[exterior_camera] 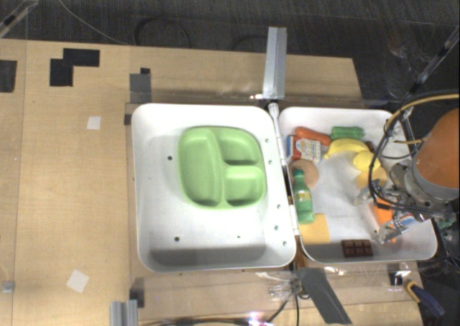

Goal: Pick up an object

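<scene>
While the jaws (392,231) are hanging low over the near right corner of the right bin (338,174), I cannot tell from this view how they stand, because cables and the wrist are crowding that spot. A small orange piece (383,215) is lying right beside them, partly covered by the wrist, and I cannot tell whether it is being touched. It looks like the nearest candidate for a pick, lying just toward the bin's middle from the jaws.

Moving outward, a brown chocolate bar (356,248) is lying flat against the near wall, its long axis running along that wall, a little to the left of the jaws. A banana (353,151) is lying farther back, near the far wall, with a green block (347,132) just behind it. Along the left wall a green bottle (302,199) is lying with its long axis running near to far, a yellow slice (314,229) at its near end, a brown egg-like thing (306,171) and a red and white carton (307,148) beyond it.

The middle of the right bin's floor is staying bare, so there is open room for a sideways move toward the bin's left side; the near and right walls are close, leaving little clearance there. The left bin (154,174) is carrying a green divided tray (220,166), well apart from the arm (438,159) on the counter (65,195).
</scene>
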`<state>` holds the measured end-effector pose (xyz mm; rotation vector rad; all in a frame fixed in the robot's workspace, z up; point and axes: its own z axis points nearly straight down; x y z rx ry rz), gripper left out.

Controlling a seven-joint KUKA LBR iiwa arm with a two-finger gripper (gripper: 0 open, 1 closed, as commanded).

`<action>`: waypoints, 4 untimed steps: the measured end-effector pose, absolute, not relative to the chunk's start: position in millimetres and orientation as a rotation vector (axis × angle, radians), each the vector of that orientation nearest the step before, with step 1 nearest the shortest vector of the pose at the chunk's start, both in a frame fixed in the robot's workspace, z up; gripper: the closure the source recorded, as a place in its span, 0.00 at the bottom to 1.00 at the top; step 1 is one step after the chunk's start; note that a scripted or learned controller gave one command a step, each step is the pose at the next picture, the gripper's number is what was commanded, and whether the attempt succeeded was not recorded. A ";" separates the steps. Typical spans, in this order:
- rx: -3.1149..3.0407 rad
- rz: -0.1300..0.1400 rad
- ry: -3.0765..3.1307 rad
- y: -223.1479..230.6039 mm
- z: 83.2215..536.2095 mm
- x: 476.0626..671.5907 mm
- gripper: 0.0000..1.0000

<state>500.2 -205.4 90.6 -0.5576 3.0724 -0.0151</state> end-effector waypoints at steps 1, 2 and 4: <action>-0.545 -0.012 3.076 -205.7 90.5 500.3 0.00; -0.513 -0.008 3.084 -205.9 90.4 500.7 0.00; -0.616 -0.016 3.062 -205.4 90.6 500.8 0.00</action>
